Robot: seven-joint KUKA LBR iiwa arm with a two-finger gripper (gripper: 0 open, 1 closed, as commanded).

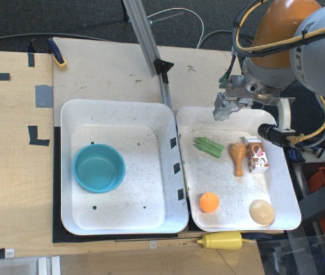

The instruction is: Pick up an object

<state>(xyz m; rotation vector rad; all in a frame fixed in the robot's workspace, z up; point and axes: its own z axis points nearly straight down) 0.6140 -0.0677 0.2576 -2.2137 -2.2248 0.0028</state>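
The right bin (231,122) holds a green bean pod (209,146), a brown chicken drumstick (238,156), a red and white carton (258,156), an orange ball (209,202) and a pale round bun (261,211). My gripper (224,110) hangs over the far edge of that bin, above and to the right of the green pod, apart from every object. Nothing is seen between its fingers.
The left bin (76,116) holds a teal bowl (99,168). A grey metal pole (142,30) slants down to the divider between the bins. A yellow mustard bottle (224,240) lies on the bench in front of the right bin.
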